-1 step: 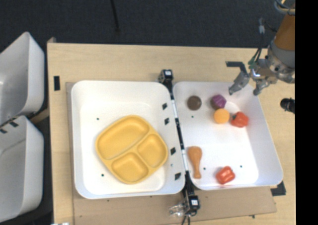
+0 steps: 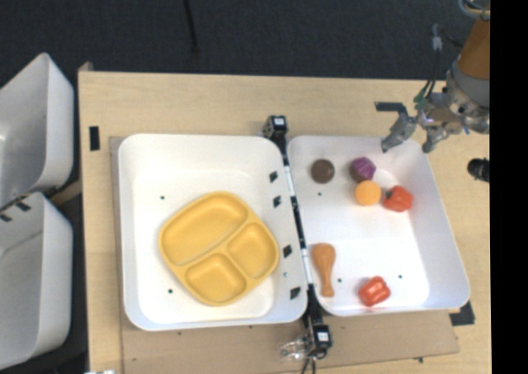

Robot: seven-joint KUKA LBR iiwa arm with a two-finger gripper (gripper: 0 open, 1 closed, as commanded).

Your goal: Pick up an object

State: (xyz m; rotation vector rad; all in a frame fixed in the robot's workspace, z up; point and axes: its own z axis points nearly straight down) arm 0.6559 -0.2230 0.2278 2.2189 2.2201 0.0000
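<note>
Six small things lie in the right bin (image 2: 429, 224), and the claw (image 2: 415, 137) hangs over that bin's far right corner, above the rim, with nothing between its fingers. The two fingers stand spread apart, so the claw is wide open.

In the camera view, the nearest things to the claw are the purple ball (image 2: 362, 168) and the brown ball (image 2: 322, 170). Both lie toward the near side and to the left of the claw, the purple one closer. Just beyond it are the orange ball (image 2: 368, 192) and the red pepper (image 2: 398, 199), which are touching or almost touching each other; I cannot tell which. These four form a tight group in the far part of the bin.

Well apart from them, near the front edge, lie the drumstick (image 2: 324, 267) and a second red piece (image 2: 374, 291). The drumstick's long axis runs from far to near, close beside the wall that divides the two bins.

My judgement is that the purple ball is the easiest target: the claw needs to go only a little left and toward the near side, then down. Its neighbours are close, so the fingers could push the orange ball.

The left bin (image 2: 140, 166) holds a yellow divided plate (image 2: 219, 247). Both bins rest on the desk (image 2: 198, 104).
</note>
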